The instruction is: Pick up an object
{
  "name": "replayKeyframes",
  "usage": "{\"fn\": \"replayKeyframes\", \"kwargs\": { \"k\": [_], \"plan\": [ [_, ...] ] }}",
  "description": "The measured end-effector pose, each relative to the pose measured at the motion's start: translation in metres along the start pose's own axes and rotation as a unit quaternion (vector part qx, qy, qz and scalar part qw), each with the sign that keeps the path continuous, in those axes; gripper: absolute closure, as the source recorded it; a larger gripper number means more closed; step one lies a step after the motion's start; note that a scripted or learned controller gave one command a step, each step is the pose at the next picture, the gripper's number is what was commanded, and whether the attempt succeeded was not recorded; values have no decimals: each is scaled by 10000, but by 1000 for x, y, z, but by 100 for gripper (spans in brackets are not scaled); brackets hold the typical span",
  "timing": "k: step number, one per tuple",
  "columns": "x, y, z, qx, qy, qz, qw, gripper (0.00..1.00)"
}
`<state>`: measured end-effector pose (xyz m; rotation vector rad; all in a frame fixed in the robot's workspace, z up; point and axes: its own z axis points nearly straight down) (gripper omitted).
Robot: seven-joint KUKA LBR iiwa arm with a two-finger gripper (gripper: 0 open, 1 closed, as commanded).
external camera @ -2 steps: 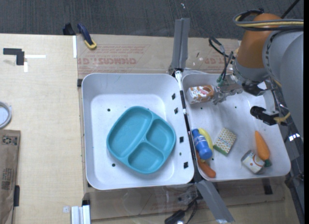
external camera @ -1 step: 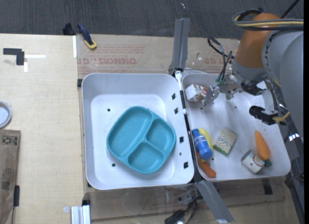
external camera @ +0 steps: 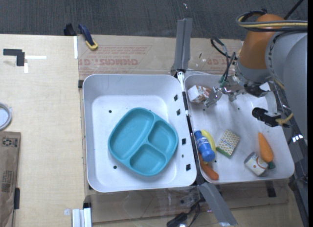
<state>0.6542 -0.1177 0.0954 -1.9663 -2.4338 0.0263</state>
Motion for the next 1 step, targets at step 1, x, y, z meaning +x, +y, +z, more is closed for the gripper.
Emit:
{"fn": "replayKeyframes", "kwargs": {
  "k": [1],
  "plan": [
    [-12,0,-1,-31,43,40,10000,0]
  ]
}}
